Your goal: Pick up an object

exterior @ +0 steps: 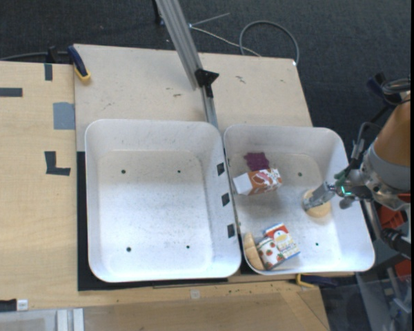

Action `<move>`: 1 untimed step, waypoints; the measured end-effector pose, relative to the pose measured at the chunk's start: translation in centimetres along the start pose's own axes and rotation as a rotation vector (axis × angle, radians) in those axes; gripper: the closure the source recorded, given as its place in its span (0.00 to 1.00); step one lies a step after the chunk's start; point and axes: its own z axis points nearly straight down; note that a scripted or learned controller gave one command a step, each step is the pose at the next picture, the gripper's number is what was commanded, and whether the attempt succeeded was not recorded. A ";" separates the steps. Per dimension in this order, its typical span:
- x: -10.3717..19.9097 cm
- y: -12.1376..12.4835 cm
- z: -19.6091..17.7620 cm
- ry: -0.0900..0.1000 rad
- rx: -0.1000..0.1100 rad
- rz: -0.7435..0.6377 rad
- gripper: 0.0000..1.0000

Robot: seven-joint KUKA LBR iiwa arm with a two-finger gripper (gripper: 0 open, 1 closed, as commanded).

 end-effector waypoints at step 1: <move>0.0 0.1 -0.2 -0.001 -0.004 -0.002 0.00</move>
